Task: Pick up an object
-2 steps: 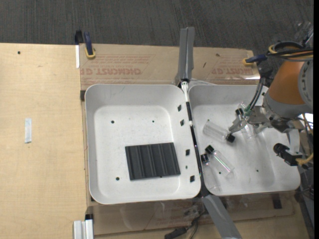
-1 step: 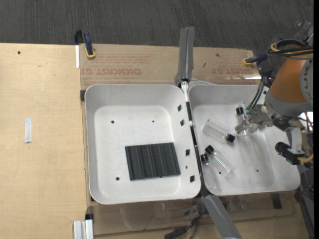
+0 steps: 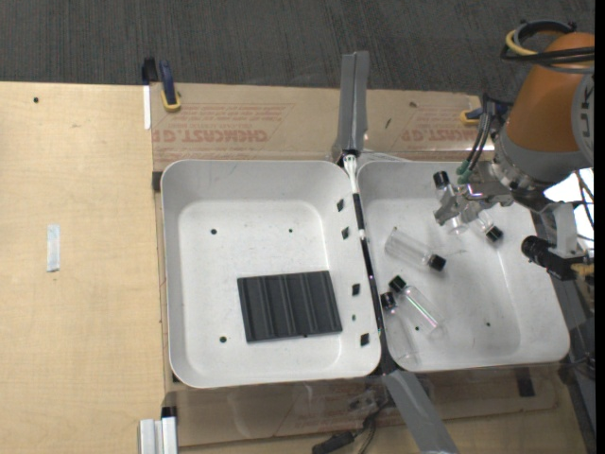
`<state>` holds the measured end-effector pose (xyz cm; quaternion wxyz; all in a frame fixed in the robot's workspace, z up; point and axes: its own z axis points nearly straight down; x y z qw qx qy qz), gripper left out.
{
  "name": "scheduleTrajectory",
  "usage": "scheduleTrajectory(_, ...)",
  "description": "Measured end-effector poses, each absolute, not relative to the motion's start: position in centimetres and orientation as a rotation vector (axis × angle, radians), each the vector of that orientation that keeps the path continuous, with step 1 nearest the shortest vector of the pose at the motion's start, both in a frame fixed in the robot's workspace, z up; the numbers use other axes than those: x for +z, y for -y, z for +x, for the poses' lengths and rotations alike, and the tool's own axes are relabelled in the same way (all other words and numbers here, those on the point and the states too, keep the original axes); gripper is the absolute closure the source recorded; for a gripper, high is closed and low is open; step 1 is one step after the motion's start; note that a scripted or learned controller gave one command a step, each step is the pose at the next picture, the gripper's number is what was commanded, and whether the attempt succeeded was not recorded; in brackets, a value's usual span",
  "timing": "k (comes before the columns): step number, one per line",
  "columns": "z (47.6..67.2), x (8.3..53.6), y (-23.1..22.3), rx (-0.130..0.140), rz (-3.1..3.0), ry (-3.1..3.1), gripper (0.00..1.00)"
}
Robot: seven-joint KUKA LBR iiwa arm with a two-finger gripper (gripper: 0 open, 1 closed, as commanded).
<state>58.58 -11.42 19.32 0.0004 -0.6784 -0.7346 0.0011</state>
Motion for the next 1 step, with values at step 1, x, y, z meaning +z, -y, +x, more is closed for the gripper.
scheduleTrajectory(1,61.78,21.72,8.23,0.005,-2.17,2.271,1.0)
